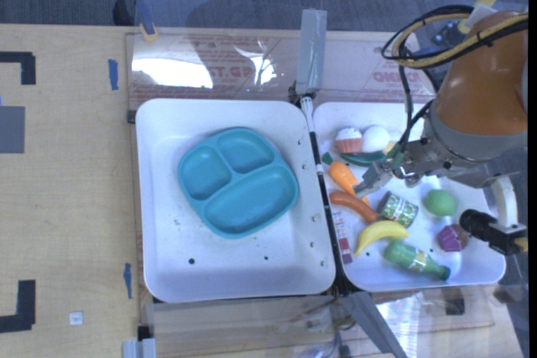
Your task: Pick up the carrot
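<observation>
Two-finger metal gripper [369,177] over the right shallow white bin [482,272], fingers spread and holding nothing. The short orange plastic carrot [341,175] lies just beside the fingertips, toward the left bin.

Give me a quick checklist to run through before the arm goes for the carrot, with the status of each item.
1. Carrot in view, near the left wall of the right bin: ok.
2. End effector close to the carrot, just to its right: ok.
3. Carrot between the fingers: not ok, nothing is seen held.
4. Finger opening: cannot tell.
5. Room around the carrot: not ok, the orange sausage lies right below it and the cupcake just above.
6. Blue plate out of the way in the left bin: ok.
</observation>
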